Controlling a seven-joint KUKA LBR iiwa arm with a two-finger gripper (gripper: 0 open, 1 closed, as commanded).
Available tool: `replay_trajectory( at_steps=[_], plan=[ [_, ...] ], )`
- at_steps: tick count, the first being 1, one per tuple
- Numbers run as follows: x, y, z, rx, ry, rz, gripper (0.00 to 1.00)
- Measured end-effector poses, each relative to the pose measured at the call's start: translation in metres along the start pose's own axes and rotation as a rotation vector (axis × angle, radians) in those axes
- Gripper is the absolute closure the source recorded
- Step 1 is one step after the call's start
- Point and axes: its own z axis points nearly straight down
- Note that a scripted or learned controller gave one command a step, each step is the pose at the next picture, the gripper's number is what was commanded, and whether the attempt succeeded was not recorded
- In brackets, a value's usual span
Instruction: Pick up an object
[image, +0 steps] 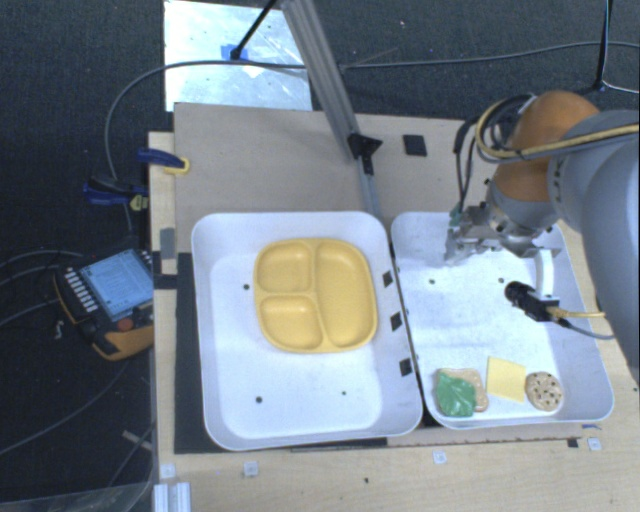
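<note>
Yellow tray (315, 295) fills the left bin (225, 400); three food pieces crowd the right bin's (420, 240) near corner, while the claw (462, 243) hovers far from them, its state unclear.

No legible txt, labels or nos. anywhere; pendant (108, 285) screen too blurred to read.
</note>
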Motion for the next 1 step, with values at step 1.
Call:
replay_trajectory(
  at_steps=[1],
  plan=[
    [-0.0093,0.0058,-0.0519,-0.001,-0.001,0.003,1.0]
  ],
)
